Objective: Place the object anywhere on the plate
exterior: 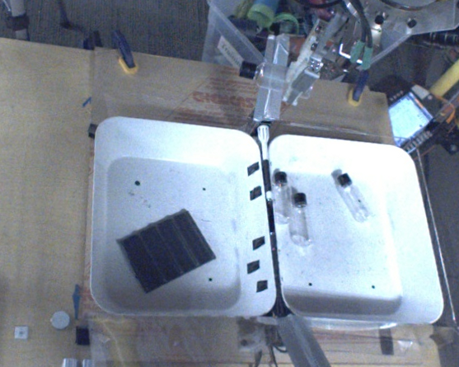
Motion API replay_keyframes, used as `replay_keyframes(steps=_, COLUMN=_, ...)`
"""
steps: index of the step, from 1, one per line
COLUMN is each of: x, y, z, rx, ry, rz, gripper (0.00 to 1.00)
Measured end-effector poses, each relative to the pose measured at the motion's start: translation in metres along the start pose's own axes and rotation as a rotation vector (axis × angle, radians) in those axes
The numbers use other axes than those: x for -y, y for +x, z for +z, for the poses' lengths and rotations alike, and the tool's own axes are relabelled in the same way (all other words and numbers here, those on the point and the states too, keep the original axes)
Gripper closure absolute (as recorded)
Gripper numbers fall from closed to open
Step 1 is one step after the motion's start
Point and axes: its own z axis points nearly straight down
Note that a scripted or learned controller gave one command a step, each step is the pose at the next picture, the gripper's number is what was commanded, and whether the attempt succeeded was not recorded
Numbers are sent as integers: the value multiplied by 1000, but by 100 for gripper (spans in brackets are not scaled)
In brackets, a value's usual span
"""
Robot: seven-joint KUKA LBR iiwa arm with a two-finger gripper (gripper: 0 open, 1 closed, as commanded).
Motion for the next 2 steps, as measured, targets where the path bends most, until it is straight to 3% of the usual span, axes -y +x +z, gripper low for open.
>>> replay_keyframes(steps=1, x=-1, y=-1, z=-12, rx=8, ry=-3, rz=0, gripper=100)
replay_keyframes(steps=2, x=-33, y=13, z=1, rx=0, ry=0, rz=499, gripper=100)
